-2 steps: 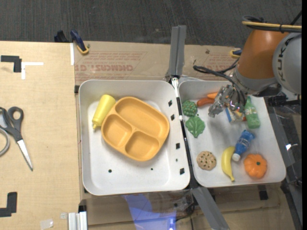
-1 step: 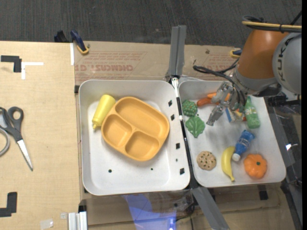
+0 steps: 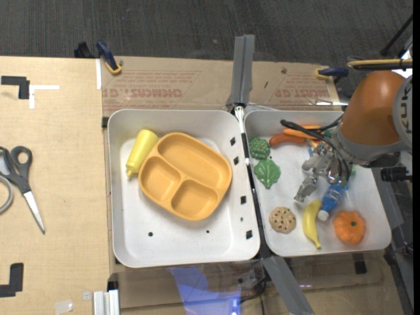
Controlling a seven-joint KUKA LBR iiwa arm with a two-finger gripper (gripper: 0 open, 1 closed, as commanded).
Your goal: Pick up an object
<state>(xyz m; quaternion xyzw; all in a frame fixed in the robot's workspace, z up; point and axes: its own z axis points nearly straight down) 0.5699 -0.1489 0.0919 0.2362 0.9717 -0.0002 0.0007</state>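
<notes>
One fixed overhead cam, slanted down, mid-range, both bins (image 3: 118, 195) in frame.

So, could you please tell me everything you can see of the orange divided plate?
The orange divided plate looks like matte plastic, rounded-rectangular, with three compartments: one long one along its upper-right side and two smaller ones toward the lower left. It lies flat, turned diagonally, in the left bin. A yellow bottle touches its upper-left edge.

Smooth matt yellow plastic divided plate (image 3: 185, 174) in a white plastic bin (image 3: 125, 241), centre frame; metal-bladed scissors (image 3: 25, 186) on pale wood-grain bench (image 3: 49, 241), left; brown cardboard (image 3: 170, 87) above.
</notes>
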